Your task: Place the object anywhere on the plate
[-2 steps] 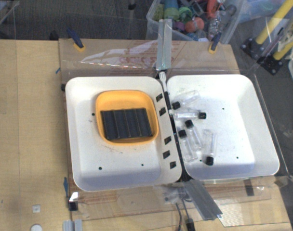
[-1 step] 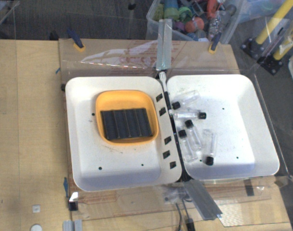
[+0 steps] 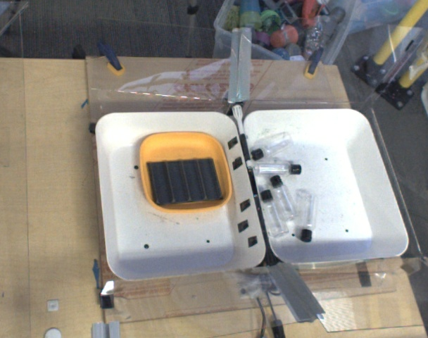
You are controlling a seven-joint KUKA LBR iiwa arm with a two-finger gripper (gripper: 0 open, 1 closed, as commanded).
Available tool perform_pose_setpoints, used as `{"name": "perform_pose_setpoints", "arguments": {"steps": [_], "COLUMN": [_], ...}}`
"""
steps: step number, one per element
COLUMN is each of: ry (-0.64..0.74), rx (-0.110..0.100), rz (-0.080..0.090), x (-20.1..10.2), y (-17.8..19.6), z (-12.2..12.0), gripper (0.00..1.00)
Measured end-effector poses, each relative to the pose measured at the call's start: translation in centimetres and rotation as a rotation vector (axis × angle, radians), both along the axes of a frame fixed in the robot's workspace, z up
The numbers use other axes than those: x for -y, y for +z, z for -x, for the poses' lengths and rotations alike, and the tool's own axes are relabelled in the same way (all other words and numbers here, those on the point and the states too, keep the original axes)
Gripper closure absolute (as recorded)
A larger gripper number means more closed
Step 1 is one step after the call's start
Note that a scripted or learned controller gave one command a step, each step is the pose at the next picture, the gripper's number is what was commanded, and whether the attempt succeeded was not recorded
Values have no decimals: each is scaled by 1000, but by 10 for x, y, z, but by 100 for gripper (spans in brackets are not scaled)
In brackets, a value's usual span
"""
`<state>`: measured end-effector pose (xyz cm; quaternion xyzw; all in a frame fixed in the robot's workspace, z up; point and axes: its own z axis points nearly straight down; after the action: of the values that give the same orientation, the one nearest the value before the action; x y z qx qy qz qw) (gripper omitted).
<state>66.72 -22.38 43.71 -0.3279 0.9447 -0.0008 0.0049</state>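
An orange plate (image 3: 152,148) lies in the left white bin (image 3: 122,220). A black ribbed rectangular object (image 3: 185,181) rests flat on the plate, filling most of its middle. Several clear plastic vials with black caps (image 3: 276,168) lie scattered along the left side of the right bin (image 3: 355,189).
A row of black clips (image 3: 243,185) lines the divider between the two bins. A clear tub of colourful toys (image 3: 284,9) stands behind the bins. Yellow and black gear (image 3: 404,41) sits at the far right. Bare wooden bench (image 3: 38,189) lies to the left.
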Motion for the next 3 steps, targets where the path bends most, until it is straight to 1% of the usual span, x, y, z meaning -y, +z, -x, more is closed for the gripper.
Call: {"name": "perform_pose_setpoints", "arguments": {"steps": [1,3], "ry": [237,819], "rx": [1,1], "rz": [2,5], "x": [-2,-3], "y": [0,-1], "z": [-1,-1], "gripper": [100,100]}}
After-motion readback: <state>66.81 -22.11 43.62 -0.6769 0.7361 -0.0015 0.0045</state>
